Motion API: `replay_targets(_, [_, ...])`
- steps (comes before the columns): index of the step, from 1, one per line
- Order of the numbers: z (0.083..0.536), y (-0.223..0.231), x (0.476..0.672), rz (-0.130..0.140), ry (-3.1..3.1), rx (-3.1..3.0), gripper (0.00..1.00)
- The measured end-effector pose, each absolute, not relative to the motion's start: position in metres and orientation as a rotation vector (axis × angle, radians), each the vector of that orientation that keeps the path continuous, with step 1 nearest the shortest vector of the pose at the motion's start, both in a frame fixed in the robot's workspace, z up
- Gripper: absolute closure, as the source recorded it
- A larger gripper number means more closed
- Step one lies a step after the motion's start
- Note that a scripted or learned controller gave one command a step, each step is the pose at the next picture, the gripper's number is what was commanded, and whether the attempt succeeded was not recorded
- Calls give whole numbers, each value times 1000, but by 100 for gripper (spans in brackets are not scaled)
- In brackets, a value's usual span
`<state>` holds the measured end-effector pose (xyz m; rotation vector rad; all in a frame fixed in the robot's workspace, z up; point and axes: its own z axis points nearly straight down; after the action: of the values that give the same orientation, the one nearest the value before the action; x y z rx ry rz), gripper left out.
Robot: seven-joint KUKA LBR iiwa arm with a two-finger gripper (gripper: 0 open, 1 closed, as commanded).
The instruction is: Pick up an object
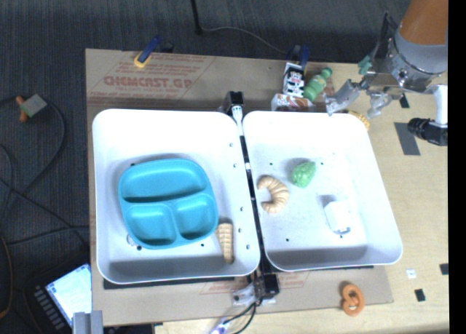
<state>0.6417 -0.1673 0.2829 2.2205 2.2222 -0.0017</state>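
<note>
Bottom edge: a small orange ring-shaped toy (352,298) lies on the bench at lower right, outside both bins, so it looks out of play.
Left bin (109,180): fills the lower-left middle of the frame. A blue divided plate (167,203) lies flat in it, and a tan ridged piece (226,241) rests against the bin's lower right wall, just beside the plate.
Right bin (378,201): sits touching the left bin along the centre divider. It holds the likely targets, each apart from the others: a curled tan pastry-like toy (274,193) near the divider, a green lumpy toy (303,172) just above and right of it, and a small white object (338,217) toward the lower right.
Behind the bins: a cluster of small items (300,86), one green, stands on the bench at upper centre, outside the bins.
Gripper (352,100): upper right of the frame, over the right bin's top edge, well apart from every object. Its fingers are spread wide with nothing between them.
Judgement: the pick is not yet begun; the green toy is nearest the gripper, and its loose neighbours leave room for the fingers.
</note>
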Motion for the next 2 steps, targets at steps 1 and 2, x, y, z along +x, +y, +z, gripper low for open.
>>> replay_targets(1, [124,-176,666,-8,2226,2224,0])
replay_targets(2, [137,-176,669,-4,2223,2217,100])
